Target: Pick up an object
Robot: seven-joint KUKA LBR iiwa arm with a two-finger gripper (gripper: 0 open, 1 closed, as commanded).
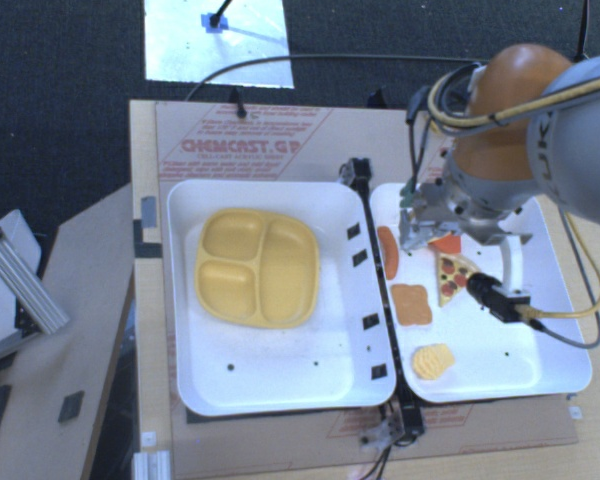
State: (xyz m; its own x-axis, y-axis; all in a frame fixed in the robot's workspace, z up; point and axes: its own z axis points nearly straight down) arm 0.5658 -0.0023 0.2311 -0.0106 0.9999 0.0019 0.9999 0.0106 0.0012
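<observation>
Toy food pieces lying in the right-hand bin (555, 363)

A reddish-orange sausage (388, 252) lies flat at the bin's 9 o'clock side, close to the wall it shares with the other bin, its long axis running 12 to 6. At its 5 o'clock, just beside it, a brownish-orange toast-like slab (412, 304) lies flat. At that slab's 2 o'clock, near but apart, a pizza slice (451, 275) with yellow cheese and dark red dots lies flat, its tip pointing to 6 o'clock and its orange crust end at 12. Toward the bin's 7 o'clock corner, a pale yellow ridged piece (432, 361) lies on the floor, well apart from the others.
</observation>
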